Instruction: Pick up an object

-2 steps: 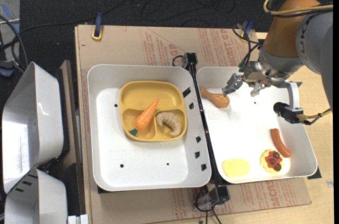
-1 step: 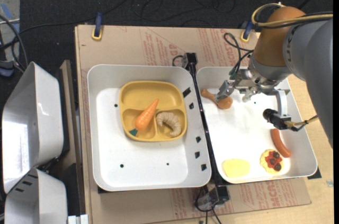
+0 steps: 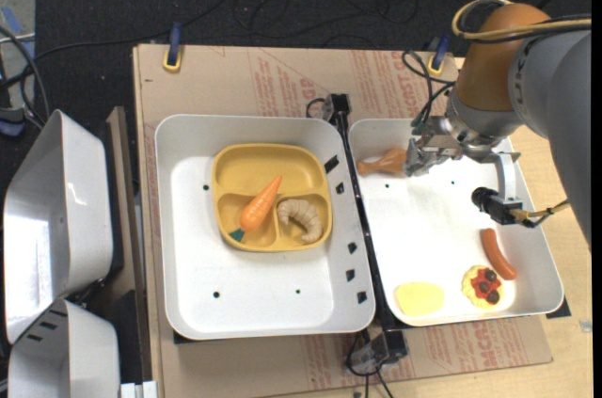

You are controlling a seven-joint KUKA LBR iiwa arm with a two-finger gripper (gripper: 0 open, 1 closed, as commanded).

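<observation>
Camera view: the end effector point(image 3: 425, 151) sits low at the far-left corner of the right bin point(image 3: 442, 227), wrist tilted toward the divider betw. the two bins. Just to its left, touching or very nearly so, lies an orange-tan toy, prob. a chicken drumstick point(image 3: 381, 164). Its long axis runs roughly left-right, thick end toward the end effector, thin end toward the divider. Can't tell how far the tool is open or whether it has any hold on the drumstick; the tip is blurred and partly hidden by the wrist.

So the key relation: target lies immediately left of the tool, along the bin's far wall. My read is that a grasp needs a short shift left and the closing direction set across the drumstick's long axis.

Other candidates in the same bin sit well apart, near side: sausage point(image 3: 498, 254), yellow disc point(image 3: 419, 297), small pizza-like piece point(image 3: 486, 286).

Left bin point(image 3: 188, 293): yellow divided plate point(image 3: 271, 163) w/ carrot point(image 3: 261, 203) and shrimp point(image 3: 301, 218).
</observation>
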